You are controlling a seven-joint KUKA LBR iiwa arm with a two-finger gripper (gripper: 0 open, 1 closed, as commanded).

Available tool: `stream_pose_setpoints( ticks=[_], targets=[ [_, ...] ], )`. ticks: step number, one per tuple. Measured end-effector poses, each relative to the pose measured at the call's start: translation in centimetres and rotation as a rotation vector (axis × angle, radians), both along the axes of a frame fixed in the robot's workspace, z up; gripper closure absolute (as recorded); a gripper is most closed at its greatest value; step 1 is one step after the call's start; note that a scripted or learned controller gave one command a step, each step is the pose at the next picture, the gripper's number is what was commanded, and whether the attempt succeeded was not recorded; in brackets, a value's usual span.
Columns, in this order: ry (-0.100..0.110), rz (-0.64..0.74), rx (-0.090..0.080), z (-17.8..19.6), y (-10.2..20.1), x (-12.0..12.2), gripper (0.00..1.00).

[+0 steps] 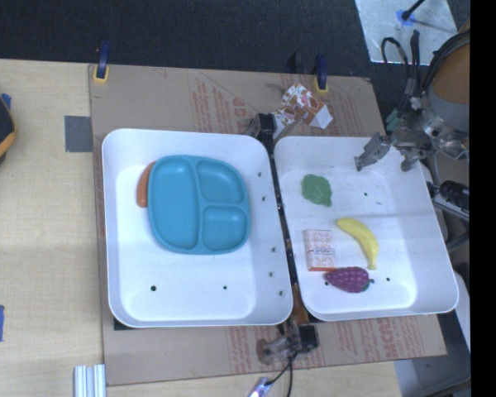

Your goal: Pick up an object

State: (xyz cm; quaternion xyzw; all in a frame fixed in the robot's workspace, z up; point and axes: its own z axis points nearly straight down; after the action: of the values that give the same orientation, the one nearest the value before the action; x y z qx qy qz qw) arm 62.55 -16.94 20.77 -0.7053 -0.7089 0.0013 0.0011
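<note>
Grapes (348, 279) sit nearest in the right bin (413, 300), a packet (319, 249) and banana (360, 240) just behind them, the green leaf (317, 189) farther back. Hand (390, 150) hovers over the bin's far right corner, spread, carrying nothing. Looks like the approach step; next it must drop onto one item.

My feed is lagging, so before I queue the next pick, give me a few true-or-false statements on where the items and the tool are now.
1. The banana lies in the right bin. True.
2. The blue divided plate sits in the right bin. False: it is in the left bin.
3. The tool holds the green item. False: it is at the right bin's far right corner, apart from the green item.
4. The purple item lies near the right bin's front edge, beside the small packet. True.
</note>
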Motion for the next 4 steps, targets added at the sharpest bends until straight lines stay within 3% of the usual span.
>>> stream_pose_setpoints(
  ticks=[1, 2, 3, 4],
  targets=[
    [0.002, 0.001, 0.000, -11.7, 2.0, -6.1, 0.00],
    [0.002, 0.004, -0.002, -10.6, 1.8, -6.1, 1.00],
    [0.002, 0.004, -0.002, -10.6, 1.8, -6.1, 0.00],
    [0.001, 0.000, 0.000, -11.6, 2.0, -9.7, 0.00]
  ],
)
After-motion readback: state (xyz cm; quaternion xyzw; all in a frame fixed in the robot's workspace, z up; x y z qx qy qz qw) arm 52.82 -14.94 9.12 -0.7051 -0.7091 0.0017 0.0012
